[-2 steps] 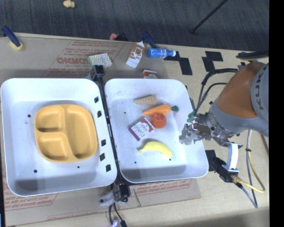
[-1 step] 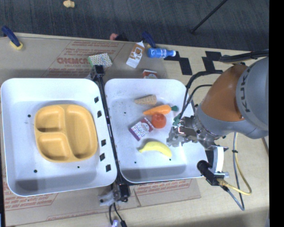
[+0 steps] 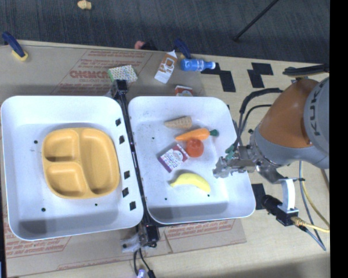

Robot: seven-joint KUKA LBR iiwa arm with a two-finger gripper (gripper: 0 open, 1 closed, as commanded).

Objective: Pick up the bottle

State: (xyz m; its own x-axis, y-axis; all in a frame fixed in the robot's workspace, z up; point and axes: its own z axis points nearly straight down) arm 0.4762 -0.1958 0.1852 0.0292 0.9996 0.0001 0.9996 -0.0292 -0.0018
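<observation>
The blue bottle (image 3: pixel 196 65) lies on its side on the cardboard behind the right bin (image 3: pixel 151 210), outside both bins, just beside a small carton (image 3: pixel 166 67) and a blue clamp (image 3: pixel 181 48). The gripper (image 3: pixel 227 165) sits low over the right bin's right edge, well apart from the bottle, with the grey arm (image 3: pixel 290 126) and its orange band reaching in from the right. Whether the claw is open or closed cannot be told from this angle, and nothing shows in its grasp. Inside the right bin lie a cone (image 3: pixel 179 122) near the back, a carrot (image 3: pixel 192 135) just in front of it, a red ball (image 3: pixel 195 148) touching the carrot's underside, a purple packet (image 3: pixel 173 157) just left of the ball, and a banana (image 3: pixel 190 181) near the front. The banana is the item nearest the gripper, but apart from it. The left bin (image 3: pixel 14 213) holds a yellow divided plate (image 3: pixel 80 161), roughly in its middle. A small patterned packet (image 3: pixel 122 73) rests on the cardboard behind the seam between the bins, and another blue clamp (image 3: pixel 14 45) grips the bench's far left corner.
</observation>
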